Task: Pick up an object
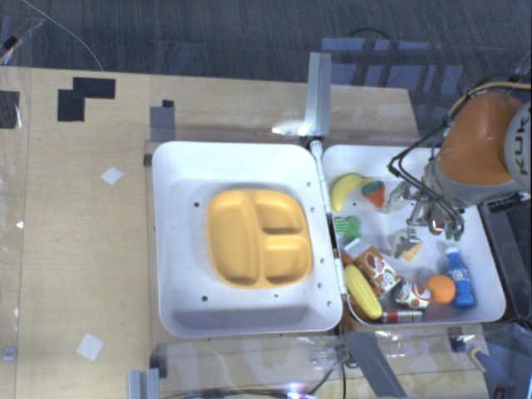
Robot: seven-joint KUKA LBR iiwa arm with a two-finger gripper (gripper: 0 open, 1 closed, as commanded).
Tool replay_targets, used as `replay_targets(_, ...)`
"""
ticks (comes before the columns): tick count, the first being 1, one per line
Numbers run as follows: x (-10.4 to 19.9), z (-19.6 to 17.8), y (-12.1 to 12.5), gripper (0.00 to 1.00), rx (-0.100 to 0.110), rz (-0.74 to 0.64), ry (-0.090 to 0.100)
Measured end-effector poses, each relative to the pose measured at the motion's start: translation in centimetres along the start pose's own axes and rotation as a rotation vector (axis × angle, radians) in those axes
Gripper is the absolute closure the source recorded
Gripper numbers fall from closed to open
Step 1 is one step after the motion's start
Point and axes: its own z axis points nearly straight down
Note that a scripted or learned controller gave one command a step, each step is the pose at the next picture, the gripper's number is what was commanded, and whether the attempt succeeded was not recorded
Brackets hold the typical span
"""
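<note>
Hovering over the middle of the right bin (490, 306), hand (409, 241) with fingers pointing down and nothing seen between them; whether apart or together, impossible to tell. Below and to its left, corn cob (362, 292) lying long axis slanting from upper left to lower right, beside a snack packet (381, 273); blue bottle (459, 279) upright-looking near an orange (441, 289). Left bin (174, 306) carrying a yellow divided tray (258, 238).

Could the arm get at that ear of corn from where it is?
Probably yes: the corn lies uncovered at the right bin's near-left edge, though the bin wall and a snack packet crowd it.
</note>
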Motion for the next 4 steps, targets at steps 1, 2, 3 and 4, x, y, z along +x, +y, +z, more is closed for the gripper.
replay_targets(1, 0.4, -1.2, -6.0, 0.00, 0.002, 0.356, -0.001)
replay_targets(2, 0.5, 0.5, -0.8, 0.00, -0.001, 0.657, -0.002)
replay_targets(3, -6.8, 0.6, 0.5, 0.00, 0.000, 0.908, -0.001)
replay_targets(4, -6.9, -0.7, 0.5, 1.00, 0.003, 0.900, 0.001)
